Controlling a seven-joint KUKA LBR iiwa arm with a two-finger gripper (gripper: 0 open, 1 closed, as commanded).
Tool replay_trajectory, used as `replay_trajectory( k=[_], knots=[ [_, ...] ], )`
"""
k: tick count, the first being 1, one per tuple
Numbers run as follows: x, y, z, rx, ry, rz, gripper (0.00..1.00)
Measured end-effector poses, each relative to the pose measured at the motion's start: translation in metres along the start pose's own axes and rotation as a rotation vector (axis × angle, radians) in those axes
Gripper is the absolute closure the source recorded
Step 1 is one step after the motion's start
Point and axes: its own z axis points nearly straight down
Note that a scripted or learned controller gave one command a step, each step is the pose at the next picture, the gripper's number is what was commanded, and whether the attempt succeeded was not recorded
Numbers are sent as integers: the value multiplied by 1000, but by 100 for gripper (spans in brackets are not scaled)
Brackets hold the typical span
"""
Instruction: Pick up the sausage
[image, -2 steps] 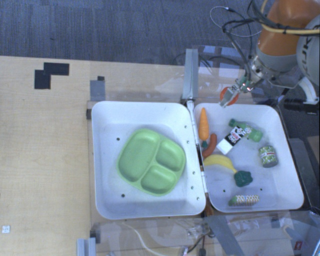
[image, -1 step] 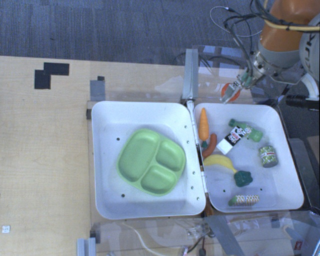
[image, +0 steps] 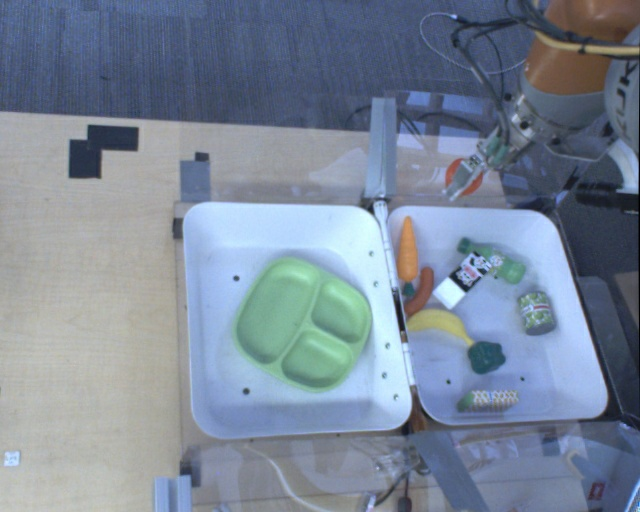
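The left bin (image: 210, 300) lies well off from the fingers and carries a green tray (image: 303, 322). The right bin (image: 570, 300) sits just below them, its far rim nearly under the tips. The arm (image: 570, 60) hangs above that far rim, and its gripper (image: 467, 178) carries orange-tipped fingers (image: 459, 176) that look slightly parted with nothing between them.

Inside the right bin, the banana (image: 440, 325) lies well below the fingers. The carrot (image: 407, 250) stands closer, down and to their left along the bin's left wall. The sausage (image: 424, 287) lies just past the carrot's lower end, near the banana.

To grasp well, I judge the fingers should travel down-left, then descend with the jaws across the sausage's short width. The carrot and banana crowd it, so a narrow, centred approach seems safest to avoid pinching a neighbour. The wall close by leaves little room on that side.
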Motion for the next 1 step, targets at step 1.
replay_trajectory(
  k=[1],
  knots=[
    [-1,2,-13,-7,-6,-2,100]
  ],
)
